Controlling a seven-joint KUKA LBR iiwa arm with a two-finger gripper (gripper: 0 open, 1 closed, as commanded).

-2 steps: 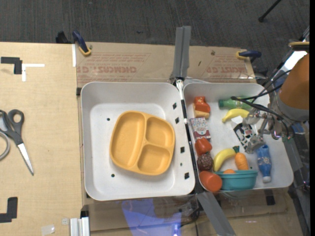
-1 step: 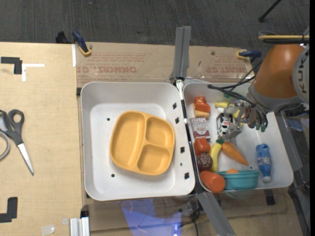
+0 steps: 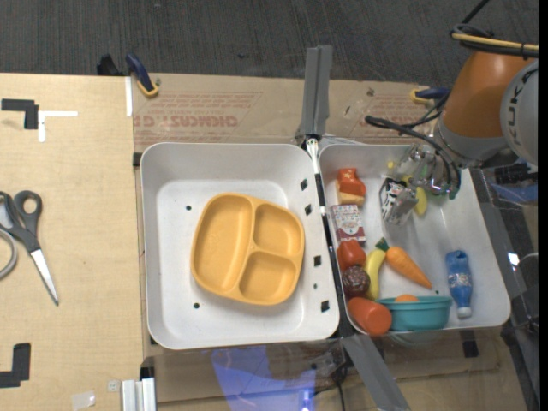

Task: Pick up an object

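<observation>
So the arm point(image 3: 492, 101) came in from the right and had its claw point(image 3: 402, 197) down inside the right bin point(image 3: 479, 229), up toward that bin's far end. Honestly couldn't tell if the claw was apart, together or clamped on anything, the whole tip was a jumble of metal and cables. There was a bit of yellow point(image 3: 420, 200) right against the claw's right side, might've been a toy banana or part of one, too small to call.

Everything else sat around it like this. Just left of the claw was a red and orange toy point(image 3: 349, 183) by the bin's left wall, with a small red and white carton point(image 3: 348, 222) just below that. Below the claw, nearer the camera, lay an orange carrot point(image 3: 406, 265) on a slant, a yellow banana point(image 3: 375, 270) touching its green end, and a red tomato-looking thing point(image 3: 351, 253) with a dark round piece point(image 3: 355, 278) under it. Further down were a red cup point(image 3: 371, 315) on its side and a teal bowl point(image 3: 417, 312). Down and to the right of the claw lay a blue bottle point(image 3: 459, 282).

Well off to the claw's left, the left bin point(image 3: 163, 255) had a yellow divided plate point(image 3: 249, 249) in it. Way further left, scissors point(image 3: 32, 240) lay on the bench point(image 3: 68, 195).
</observation>
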